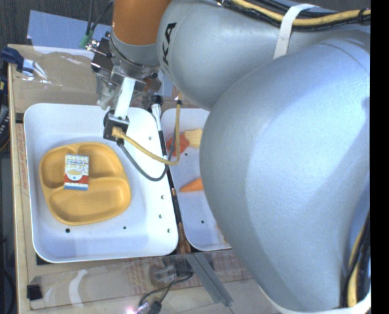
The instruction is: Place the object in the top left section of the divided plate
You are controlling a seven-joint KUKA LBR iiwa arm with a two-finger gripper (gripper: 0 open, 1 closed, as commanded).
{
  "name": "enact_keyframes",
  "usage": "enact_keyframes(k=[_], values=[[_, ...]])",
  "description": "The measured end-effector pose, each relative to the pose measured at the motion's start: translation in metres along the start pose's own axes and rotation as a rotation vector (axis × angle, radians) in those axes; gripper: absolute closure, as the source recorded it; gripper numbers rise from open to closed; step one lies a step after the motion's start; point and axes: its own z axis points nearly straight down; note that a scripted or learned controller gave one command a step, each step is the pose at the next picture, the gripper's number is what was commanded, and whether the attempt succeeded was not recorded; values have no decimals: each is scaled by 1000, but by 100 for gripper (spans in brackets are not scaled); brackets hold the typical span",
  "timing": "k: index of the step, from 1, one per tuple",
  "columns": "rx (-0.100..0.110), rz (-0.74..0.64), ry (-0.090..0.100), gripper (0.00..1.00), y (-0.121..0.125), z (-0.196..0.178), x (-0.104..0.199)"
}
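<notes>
The yellow divided plate [93, 207] looks smooth, faintly glossy plastic; the small printed packet [76, 173] papery; the left white shallow bin [96, 244] smooth plastic; the grey arm casing [293, 149] satin-smooth.

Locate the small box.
The box lies on the yellow plate in the left bin, in the plate's upper half beside its centre ridge.

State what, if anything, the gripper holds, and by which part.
Cannot be told. The gripper hangs over the left bin's far edge; the small box lies on the yellow plate, apart from it.
</notes>
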Motion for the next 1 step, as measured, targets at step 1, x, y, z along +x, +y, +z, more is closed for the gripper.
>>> enact_keyframes(k=[1], values=[[1,-1,0,0,-1,0,1]])
